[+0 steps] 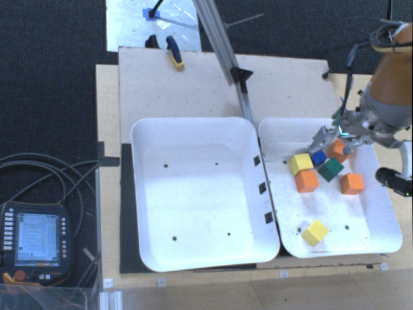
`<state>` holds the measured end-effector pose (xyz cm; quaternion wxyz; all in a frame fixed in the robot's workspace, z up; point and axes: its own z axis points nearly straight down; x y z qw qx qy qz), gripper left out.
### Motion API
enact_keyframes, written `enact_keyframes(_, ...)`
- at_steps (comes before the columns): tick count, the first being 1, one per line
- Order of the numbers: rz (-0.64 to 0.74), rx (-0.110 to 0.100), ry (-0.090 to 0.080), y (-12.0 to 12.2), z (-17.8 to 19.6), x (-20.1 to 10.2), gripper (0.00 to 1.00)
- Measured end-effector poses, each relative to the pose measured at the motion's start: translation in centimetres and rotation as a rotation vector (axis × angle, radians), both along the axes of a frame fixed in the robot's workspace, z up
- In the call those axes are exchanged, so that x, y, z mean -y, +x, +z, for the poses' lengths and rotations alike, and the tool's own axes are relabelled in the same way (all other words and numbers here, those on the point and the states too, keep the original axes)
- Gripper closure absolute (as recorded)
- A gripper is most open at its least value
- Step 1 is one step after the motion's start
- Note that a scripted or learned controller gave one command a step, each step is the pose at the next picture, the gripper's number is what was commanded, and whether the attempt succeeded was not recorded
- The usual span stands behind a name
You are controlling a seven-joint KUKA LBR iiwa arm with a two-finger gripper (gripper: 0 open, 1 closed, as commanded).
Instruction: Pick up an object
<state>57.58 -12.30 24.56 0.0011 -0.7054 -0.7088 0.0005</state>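
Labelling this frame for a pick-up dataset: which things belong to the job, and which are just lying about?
Job: gripper; blocks in the right bin: two yellow, three orange, blue, green.
Lying about: left bin, teach pendant, yellow-handled tool.

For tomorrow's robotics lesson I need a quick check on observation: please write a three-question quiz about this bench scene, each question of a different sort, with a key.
1. True or false: all the blocks lie in the right bin.
2. Multiple choice: which block lies apart from the cluster, nearest the bin's front edge? A) the green block B) a yellow block C) the blue block
3. Fill in: the gripper hovers over the ____ corner of the block cluster, next to an orange block.

Key: 1 true; 2 B; 3 far right (upper right in the view).
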Motion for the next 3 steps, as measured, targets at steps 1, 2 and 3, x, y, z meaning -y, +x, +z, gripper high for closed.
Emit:
enact_keyframes(1,-0.001,0.004,-0.001,0.1,0.2,0.0,0.0)
enact_keyframes(2,-0.003,0.0,0.0,-0.2,-4.4,-0.8,0.0)
enact_keyframes(3,-0.002,0.0,0.0,-0.4,-8.7,-1.2,0.0)
